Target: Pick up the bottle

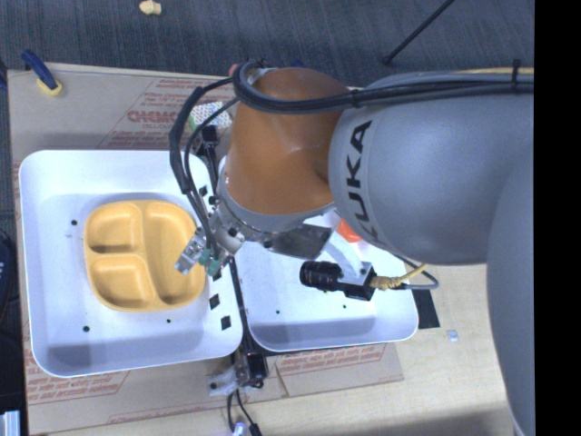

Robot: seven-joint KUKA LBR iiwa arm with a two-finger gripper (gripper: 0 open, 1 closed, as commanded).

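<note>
Nearby, yellow tray [141, 254] under fingers [195, 257]

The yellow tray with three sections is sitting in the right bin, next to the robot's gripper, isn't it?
Not quite. The camera view shows the yellow tray with three sections sitting in the left bin, not the right one. It is next to the robot's gripper, which is at the tray's right edge.

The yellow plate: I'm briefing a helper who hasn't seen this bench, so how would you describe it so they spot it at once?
Look at the left white bin of the two on the bench. On its floor lies the yellow plate, rounded and split into three compartments. It is the one large yellow thing there, and the gripper is at its right edge.
</note>
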